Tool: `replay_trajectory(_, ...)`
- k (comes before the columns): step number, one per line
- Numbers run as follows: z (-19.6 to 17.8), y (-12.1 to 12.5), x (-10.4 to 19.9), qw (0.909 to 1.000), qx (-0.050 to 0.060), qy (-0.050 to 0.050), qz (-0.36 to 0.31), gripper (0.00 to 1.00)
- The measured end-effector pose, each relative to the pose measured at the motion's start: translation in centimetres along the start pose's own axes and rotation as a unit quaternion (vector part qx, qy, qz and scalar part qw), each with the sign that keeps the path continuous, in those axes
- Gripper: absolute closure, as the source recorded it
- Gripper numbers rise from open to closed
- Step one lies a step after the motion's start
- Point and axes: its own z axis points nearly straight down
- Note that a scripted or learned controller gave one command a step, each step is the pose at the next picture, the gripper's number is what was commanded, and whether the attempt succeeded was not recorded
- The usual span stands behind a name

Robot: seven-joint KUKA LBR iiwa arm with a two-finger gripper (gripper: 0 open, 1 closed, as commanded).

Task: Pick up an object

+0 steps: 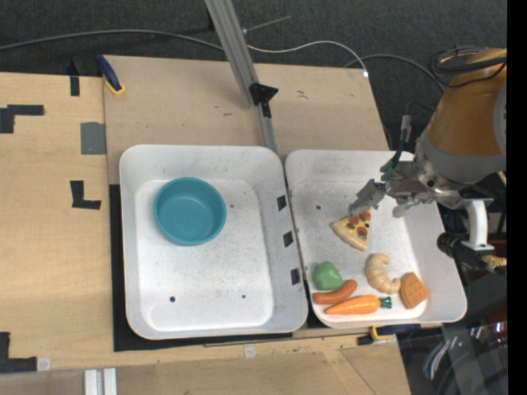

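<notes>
Over the right bin point(428, 245) hangs the gripper point(385, 202), on the end of the grey arm point(465, 130) with its orange band. Its two fingers are spread wide apart. One finger point(366, 196) points down and to the left, and the other finger point(409, 204) sits further right. Nothing is between them.

Just below the left finger lies the pizza slice point(354, 230). The fingertip is right at the top edge of the slice, over the red and green bits, but I cannot tell if it touches. The slice is not between the fingers; it lies lower down and a little to the left of the gap.

Further below the fingers is the croissant point(380, 272), pale and curved. Beside it, nearer the bin's corner, is the cracker point(413, 290). Below and to the left of the fingers sits the green pepper point(327, 275), with the red sausage point(335, 293) just under it and the carrot point(356, 305) along the bottom wall of the bin.

Far to the left of the fingers, in the left bin point(140, 220), stands the blue bowl point(190, 211), well apart from all the food.
</notes>
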Motion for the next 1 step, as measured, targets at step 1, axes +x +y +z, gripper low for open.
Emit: replay_trajectory(1,0.0,0.0,-0.01,1.0,0.0,0.0,0.0,0.0)
